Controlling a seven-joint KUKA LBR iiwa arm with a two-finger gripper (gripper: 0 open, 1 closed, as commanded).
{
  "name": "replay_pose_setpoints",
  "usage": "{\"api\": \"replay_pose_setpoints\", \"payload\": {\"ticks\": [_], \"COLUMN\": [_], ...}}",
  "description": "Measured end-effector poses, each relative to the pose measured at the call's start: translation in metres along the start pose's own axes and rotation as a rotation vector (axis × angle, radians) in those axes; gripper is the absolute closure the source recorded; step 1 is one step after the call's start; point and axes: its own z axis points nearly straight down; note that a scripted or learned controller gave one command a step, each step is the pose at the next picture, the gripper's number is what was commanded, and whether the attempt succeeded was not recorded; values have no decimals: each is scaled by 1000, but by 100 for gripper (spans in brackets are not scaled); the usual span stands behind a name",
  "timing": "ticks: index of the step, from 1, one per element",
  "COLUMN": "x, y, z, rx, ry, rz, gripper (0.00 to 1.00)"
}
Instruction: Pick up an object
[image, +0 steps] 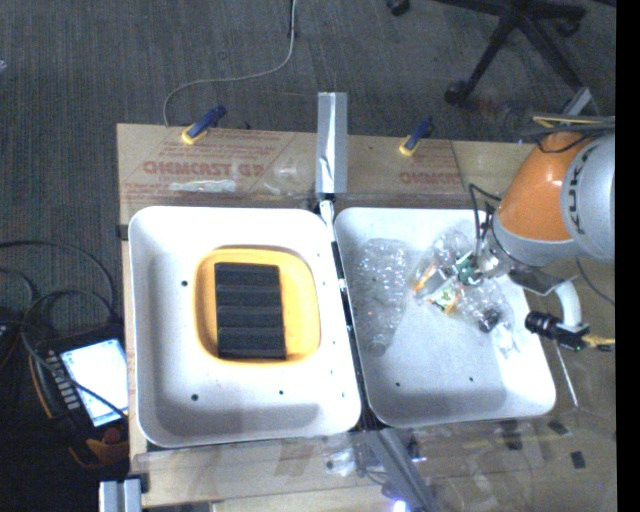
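Two white bins sit side by side on the desk (200, 170), which is a brown board with red letters on it.

The left bin (160, 400) holds a yellow tray (206, 300). A black block with ridges (250, 310) lies in the middle of the tray. It lies flat, with its long side running from 12 o'clock to 6 o'clock.

The right bin (440, 390) holds a few things. A clear plastic wrapper (378, 280) lies crumpled near the left wall of this bin, at about 10 o'clock from the bin's middle. A small packet with orange and green bits (440, 285) lies at about 1 o'clock from the bin's middle, just beside the clear wrapper's right side. A small dark thing (489, 320) lies near the right wall, at about 3 o'clock. It is too small to tell what it is.

The grey arm with the orange band (545, 210) comes in from 3 o'clock and leans over the top right part of the right bin. The hand (478, 265) points down at the bin, close to the small packet. It is too blurry to tell if the hand is released or clenched, or if it touches the packet.

Two blue and yellow clamps (203, 124) grip the far edge of the desk at 12 o'clock. A silver post (331, 140) stands between the two bins at that same edge.
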Motion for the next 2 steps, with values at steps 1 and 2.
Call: {"api": "replay_pose_setpoints", "payload": {"ticks": [1, 2], "x": [-12, -11], "y": [2, 4], "z": [1, -9], "rx": [1, -1], "ry": [9, 9], "rz": [-57, -59], "gripper": [0, 100]}}
